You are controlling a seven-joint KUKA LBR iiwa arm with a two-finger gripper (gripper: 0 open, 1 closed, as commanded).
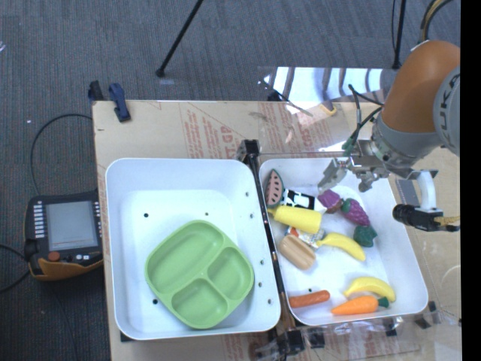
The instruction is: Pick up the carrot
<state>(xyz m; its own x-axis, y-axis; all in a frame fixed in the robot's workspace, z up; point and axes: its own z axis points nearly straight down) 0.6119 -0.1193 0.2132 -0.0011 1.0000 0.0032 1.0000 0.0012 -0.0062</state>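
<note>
The carrot point(355, 305), orange with a green top, lies near the front edge of the right bin point(409, 258), its green end pointing right. My gripper point(349, 179) hangs over the far part of that bin, well behind the carrot. Its fingers are spread open and nothing is between them. Just below the gripper lie a purple eggplant point(329, 198) and a purple bunch of grapes point(355, 211).
The right bin also holds a red-orange sausage point(310, 299) left of the carrot, a yellow banana point(370, 286) just behind it, another banana point(342, 244), a hot dog point(297, 251), corn point(298, 217) and a watermelon slice point(274, 187). A green divided plate point(199, 273) lies in the left bin point(135, 194).
</note>
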